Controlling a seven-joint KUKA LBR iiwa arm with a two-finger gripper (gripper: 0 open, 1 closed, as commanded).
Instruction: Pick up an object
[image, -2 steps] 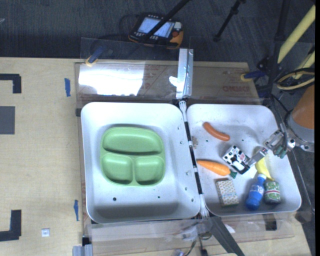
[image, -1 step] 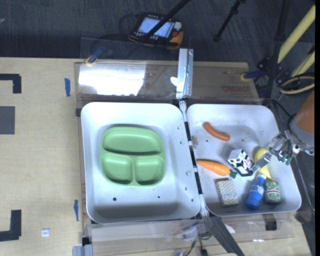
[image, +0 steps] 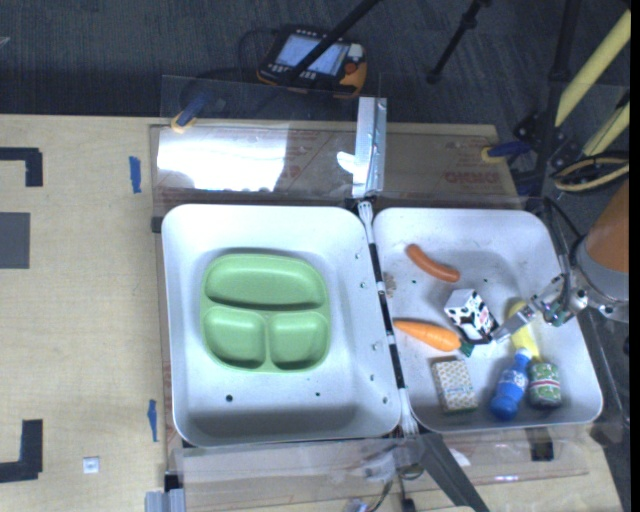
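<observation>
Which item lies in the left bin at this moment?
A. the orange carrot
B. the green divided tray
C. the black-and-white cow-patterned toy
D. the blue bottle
B. The green divided tray sits in the middle of the left bin, while the carrot, blue bottle and cow-patterned toy all lie in the right bin.

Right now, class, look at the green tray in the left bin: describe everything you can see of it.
The green tray is a pale green, matte, plastic-looking dish with rounded corners. It has three hollows: one long compartment across the far side and two smaller ones side by side nearer the camera. It lies flat and right way up on the floor of the left white bin, roughly central. All three compartments look bare, and it touches nothing but the bin floor.
</observation>
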